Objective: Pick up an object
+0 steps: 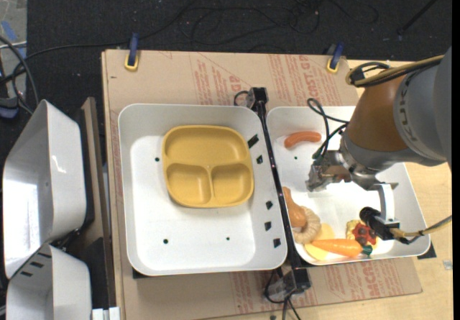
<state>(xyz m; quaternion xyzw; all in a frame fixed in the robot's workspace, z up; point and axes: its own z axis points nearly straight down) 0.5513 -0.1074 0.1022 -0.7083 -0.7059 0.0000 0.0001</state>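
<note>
Grey gripper (325, 173): low over the right bin's middle, just right of the divider side; from this slant its metal end is a blur of brackets and cable, and I cannot tell how it stands or whether it has hold of anything.
Arm (402, 121): reaches in from the right, orange band above the wrist, grey link beyond it, covering the right bin's upper right part.
Hot dog toy (302, 139): orange-red, lying near the top left of the right bin, just above and left of the gripper, apart from it.
Pastry-like toy (305, 218): tan, curled, against the right bin's left wall below the gripper.
Carrot toy (336, 246): orange, lying flat along the near edge, on a pale yellow piece (325, 231) that touches the tan toy.
Small mixed toy (363, 233): red, green and yellow, at the carrot's right end; its shape is too small to read.
Right bin (413, 189): white, shallow, holding all the toys.
Left bin (140, 189): white, shallow, touching the right bin along a black clip strip.
Divided plate (208, 165): yellow, three compartments, upright in the left bin's upper middle.
Board (187, 74): brown cardboard under both bins, with yellow-and-blue clamps (131, 52) at its far edge.
</note>
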